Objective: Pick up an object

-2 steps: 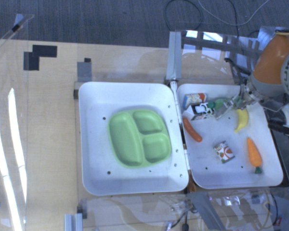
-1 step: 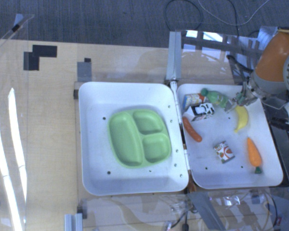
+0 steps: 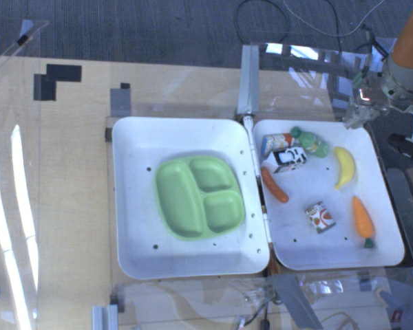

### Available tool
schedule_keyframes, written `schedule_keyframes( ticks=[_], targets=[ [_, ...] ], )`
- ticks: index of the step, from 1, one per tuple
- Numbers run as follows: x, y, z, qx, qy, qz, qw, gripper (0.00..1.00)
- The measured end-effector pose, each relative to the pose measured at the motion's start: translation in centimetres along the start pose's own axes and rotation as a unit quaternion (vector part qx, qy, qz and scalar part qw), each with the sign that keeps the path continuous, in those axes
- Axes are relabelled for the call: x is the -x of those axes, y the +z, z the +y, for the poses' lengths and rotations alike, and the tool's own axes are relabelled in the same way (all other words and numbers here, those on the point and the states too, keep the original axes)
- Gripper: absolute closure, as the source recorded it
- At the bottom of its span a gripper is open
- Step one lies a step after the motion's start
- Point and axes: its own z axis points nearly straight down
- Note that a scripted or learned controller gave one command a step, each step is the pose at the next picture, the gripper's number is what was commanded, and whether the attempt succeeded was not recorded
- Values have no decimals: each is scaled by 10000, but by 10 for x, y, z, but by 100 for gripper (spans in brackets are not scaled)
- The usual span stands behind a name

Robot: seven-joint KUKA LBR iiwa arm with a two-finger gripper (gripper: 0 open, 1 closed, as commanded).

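Observation:
The right bin holds several small items. A yellow banana and an orange carrot lie on its right side. A red-orange pepper rests against the left wall. A small can, a green bottle and a black-and-white toy cluster at the far left. A small patterned box sits near the middle. My gripper hangs over the bin's far right corner, above and apart from the banana, with nothing visibly in it.
The left bin carries a green divided plate at its middle. A metal post stands behind the seam between the bins. Cables loop on the dark floor behind the bench.

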Motion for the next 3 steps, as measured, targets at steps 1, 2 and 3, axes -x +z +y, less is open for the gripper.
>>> schedule_keyframes(
  ticks=[1, 2, 3],
  targets=[
    [0, 0, 0, -3, -5, 0, 10000, 0],
    [6, 99, -22, -30, -142, 8, 9999, 0],
    [12, 116, -29, 78, -555, -38, 9984, 0]
  ],
)
